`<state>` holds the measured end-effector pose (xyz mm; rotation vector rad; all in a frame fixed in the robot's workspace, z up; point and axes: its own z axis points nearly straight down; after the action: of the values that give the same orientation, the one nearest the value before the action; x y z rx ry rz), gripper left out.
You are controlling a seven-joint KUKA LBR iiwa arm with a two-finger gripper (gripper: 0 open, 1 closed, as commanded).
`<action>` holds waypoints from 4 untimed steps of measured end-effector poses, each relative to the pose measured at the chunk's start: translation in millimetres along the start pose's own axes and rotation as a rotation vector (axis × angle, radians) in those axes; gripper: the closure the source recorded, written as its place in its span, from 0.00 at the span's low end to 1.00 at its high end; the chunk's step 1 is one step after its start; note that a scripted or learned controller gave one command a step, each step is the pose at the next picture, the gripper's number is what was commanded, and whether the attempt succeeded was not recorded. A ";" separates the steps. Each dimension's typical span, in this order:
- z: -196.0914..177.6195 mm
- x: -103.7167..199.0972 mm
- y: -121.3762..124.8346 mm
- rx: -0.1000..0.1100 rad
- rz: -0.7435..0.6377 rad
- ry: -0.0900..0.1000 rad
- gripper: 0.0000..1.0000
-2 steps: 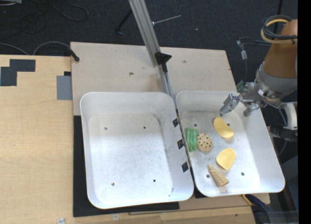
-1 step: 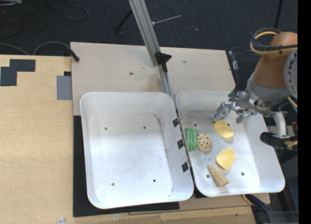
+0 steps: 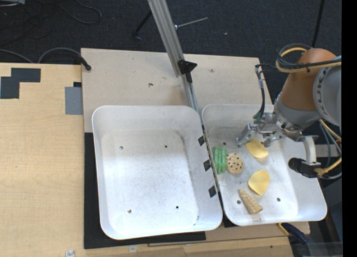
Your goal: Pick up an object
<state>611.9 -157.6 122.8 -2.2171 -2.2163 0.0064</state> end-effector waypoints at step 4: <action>-76.2 49.7 -20.6 -0.003 -0.005 0.001 1.00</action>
<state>591.8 -108.1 199.2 -2.2117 -2.2230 0.0017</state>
